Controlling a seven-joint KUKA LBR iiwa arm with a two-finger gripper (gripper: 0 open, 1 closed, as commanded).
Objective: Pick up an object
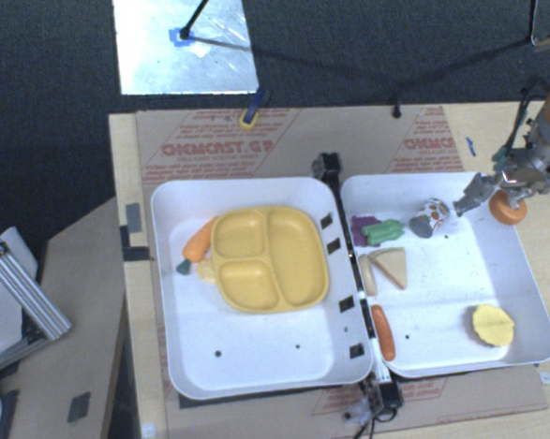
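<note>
Two white bins sit side by side on the table (138, 270). From the camera view, the left bin (186, 361) holds a yellow divided plate (264, 259) with a carrot (198, 240) at its left edge. The right bin (514, 282) holds a green toy (381, 230), a small cup (430, 217), a sandwich wedge (389, 267), a hot dog (383, 332) and a yellow chip (491, 324). The end effector (469, 198) hovers over the right bin's far right, near the cup; its grip state cannot be told.

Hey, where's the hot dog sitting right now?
The hot dog lies in the right bin, along its left wall near the front corner, below the sandwich wedge and across from the round yellow piece.
</note>
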